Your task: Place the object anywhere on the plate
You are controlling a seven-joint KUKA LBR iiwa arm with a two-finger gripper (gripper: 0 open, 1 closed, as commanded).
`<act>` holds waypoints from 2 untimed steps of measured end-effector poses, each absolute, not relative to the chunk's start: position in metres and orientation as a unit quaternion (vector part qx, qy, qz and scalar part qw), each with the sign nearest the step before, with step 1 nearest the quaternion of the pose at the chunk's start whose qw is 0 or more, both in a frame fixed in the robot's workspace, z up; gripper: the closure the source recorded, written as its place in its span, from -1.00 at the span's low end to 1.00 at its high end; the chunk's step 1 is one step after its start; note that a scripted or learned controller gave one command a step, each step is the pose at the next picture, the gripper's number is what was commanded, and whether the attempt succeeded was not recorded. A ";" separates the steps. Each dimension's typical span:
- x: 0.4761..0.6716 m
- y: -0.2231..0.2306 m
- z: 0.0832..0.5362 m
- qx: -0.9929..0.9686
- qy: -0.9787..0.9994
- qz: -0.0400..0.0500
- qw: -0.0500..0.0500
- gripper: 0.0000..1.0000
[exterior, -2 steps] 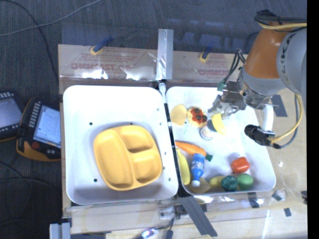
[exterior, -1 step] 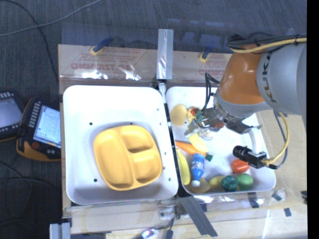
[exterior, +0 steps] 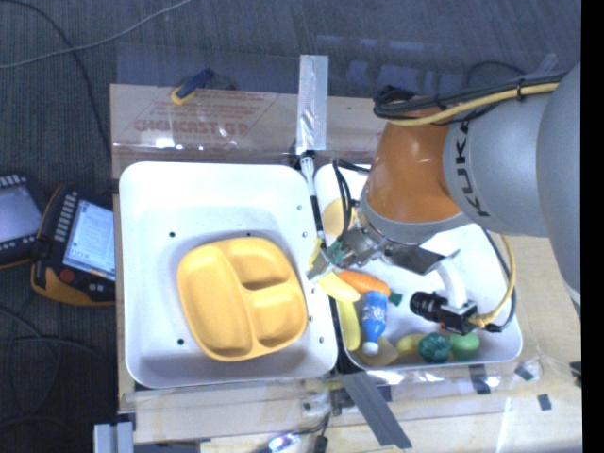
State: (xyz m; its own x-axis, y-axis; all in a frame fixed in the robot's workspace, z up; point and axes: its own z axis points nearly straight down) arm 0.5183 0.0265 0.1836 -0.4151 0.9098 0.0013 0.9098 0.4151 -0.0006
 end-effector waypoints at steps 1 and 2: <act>0.526 0.152 0.237 -0.600 -0.800 0.001 0.001 1.00; 0.483 0.078 0.184 -0.566 -0.824 0.002 0.002 1.00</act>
State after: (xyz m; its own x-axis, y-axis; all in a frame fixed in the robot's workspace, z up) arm 0.4827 0.0776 0.1841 -0.3586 0.9335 0.0006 0.9335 0.3586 -0.0053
